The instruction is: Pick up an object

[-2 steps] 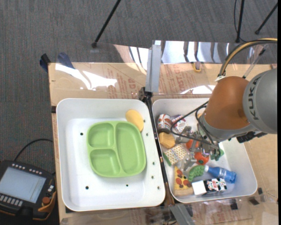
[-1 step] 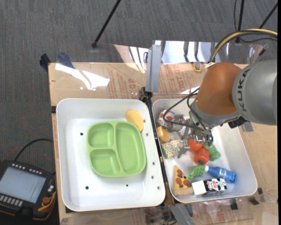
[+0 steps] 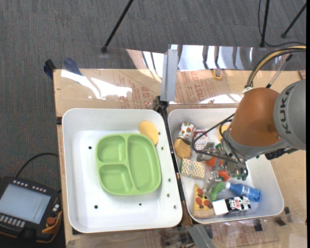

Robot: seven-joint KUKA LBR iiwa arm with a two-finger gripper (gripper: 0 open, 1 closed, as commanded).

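Pick not yet done: gripper [image 3: 217, 170] low in the right bin [image 3: 271, 190] among toys, its grip indiscernible; milk carton [image 3: 232, 205] lies nearest the front wall.

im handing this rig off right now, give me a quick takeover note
End effector: low in the right bin, down among the clutter; whether it is open or shut cannot be told, and no item is seen in its grip.
Right bin: toy pizza slice, blue bottle, milk carton, cracker-like packet and other small toy foods.
Left bin: green divided plate, yellow piece by its upper right corner.
Done: arm positioned over the pile.
Left: confirm a grasp, lift an object.
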